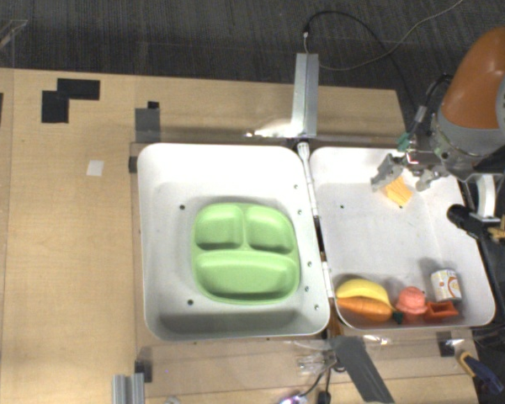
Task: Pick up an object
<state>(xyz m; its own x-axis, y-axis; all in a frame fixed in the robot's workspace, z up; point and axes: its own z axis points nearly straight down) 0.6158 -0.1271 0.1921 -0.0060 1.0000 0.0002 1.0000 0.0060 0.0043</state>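
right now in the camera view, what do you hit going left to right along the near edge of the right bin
yellow banana lying over an orange item → pink piece → small white can. Farther back, the gripper is beside a yellow block.

Single fixed camera, mounted above the surface (59, 251), looking down at a slant. Far edge and dark floor run along the top of the frame, near edge at the bottom. Mid-range: both white bins fit fully, left bin (164, 225) centre frame, right bin (362, 242) right of centre. Arm (488, 82) enters from the upper right. No second view to overlap.
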